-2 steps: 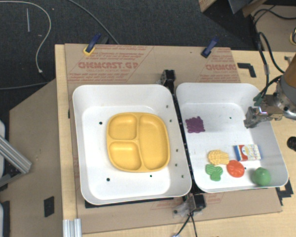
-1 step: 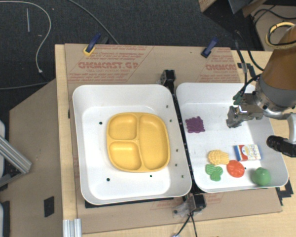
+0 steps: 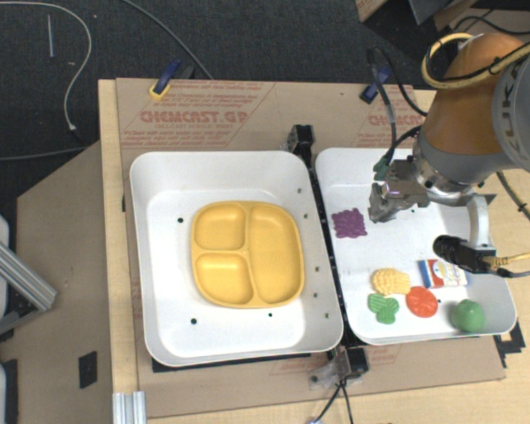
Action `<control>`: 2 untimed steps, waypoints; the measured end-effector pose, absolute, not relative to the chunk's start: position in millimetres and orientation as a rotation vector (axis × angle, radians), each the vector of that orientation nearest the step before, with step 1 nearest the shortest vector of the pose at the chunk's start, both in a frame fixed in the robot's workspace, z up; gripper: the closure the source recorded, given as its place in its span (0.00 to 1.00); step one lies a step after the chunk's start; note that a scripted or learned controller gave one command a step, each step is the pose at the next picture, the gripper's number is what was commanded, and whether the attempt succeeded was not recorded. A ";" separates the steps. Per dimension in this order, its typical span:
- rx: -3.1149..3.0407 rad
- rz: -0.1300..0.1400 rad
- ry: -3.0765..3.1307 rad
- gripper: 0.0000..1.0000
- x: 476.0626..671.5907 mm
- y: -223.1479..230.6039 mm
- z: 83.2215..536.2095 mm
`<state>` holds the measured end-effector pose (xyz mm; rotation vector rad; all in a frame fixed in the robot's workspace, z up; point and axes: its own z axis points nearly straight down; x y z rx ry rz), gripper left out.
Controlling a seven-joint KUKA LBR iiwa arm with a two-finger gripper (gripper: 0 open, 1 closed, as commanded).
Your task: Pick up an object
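On my screen the grey KUKA arm (image 3: 521,104) carries a broad, rounded orange band (image 3: 468,95) above its wrist. Below it sits a silvery metal flange, then the dark two-finger gripper (image 3: 382,212). A yellow cable loops over the orange band's far side.

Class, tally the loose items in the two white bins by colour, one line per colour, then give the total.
Yellow: 2, divided plate and corn
Purple: 1, grapes
Green: 2, broccoli and ball
Red: 1, tomato
White, red and blue: 1, carton
Total: 7
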<state>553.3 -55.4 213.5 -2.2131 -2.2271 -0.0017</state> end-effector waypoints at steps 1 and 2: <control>-2.215 -0.003 -2.227 1.00 566.7 -5.4 206.6; -2.214 -0.005 -2.229 1.00 590.2 48.0 202.7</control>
